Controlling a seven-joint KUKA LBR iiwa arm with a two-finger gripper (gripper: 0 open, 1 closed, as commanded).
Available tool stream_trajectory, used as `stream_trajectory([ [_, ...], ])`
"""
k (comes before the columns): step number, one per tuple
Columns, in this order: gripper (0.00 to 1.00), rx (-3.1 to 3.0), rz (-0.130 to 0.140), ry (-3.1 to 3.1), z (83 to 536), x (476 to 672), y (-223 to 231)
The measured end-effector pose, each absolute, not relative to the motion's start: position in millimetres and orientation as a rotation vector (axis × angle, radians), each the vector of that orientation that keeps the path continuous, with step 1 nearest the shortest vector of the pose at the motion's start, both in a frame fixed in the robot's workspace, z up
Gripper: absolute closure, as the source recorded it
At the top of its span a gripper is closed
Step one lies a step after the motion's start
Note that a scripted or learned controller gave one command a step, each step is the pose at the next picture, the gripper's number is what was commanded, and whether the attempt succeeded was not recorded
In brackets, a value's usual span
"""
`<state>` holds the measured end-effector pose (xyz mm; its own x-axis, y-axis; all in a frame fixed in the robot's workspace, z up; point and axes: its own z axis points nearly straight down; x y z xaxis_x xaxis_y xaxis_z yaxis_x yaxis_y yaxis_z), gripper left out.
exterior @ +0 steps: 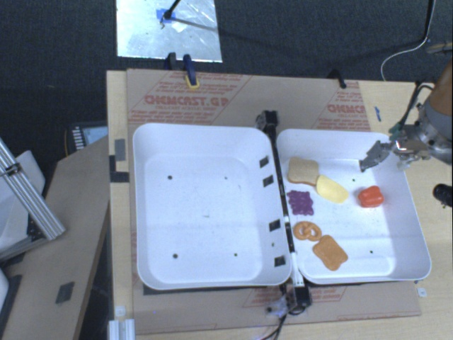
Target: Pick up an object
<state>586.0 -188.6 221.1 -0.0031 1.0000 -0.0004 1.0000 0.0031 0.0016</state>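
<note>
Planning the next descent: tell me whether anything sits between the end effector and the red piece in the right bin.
Nothing visible does. The end effector hangs over the right bin near its far right side, and the red piece lies just below it in the view on bare bin floor. The yellow piece lies off to the left.

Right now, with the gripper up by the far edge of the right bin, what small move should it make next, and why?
Probably a short move down and toward the red object. The gripper hangs above the right bin with nothing between its fingers, and that piece lies nearest, apart from the yellow piece.
</note>
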Motion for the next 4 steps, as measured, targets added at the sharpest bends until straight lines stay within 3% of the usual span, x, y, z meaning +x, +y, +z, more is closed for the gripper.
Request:
stream_trajectory([
  [1, 0.0, 2.222, -0.001, 2.223, 78.3, 603.4, -206.3],
  [2, 0.0, 2.203, 0.013, 2.219, 170.7, 673.5, -205.7],
  [3, 0.0, 2.202, 0.009, 2.233, 224.1, 660.3, -92.9],
  [4, 0.0, 2.205, 0.016, 2.224, 335.6, 636.1, -59.7],
])
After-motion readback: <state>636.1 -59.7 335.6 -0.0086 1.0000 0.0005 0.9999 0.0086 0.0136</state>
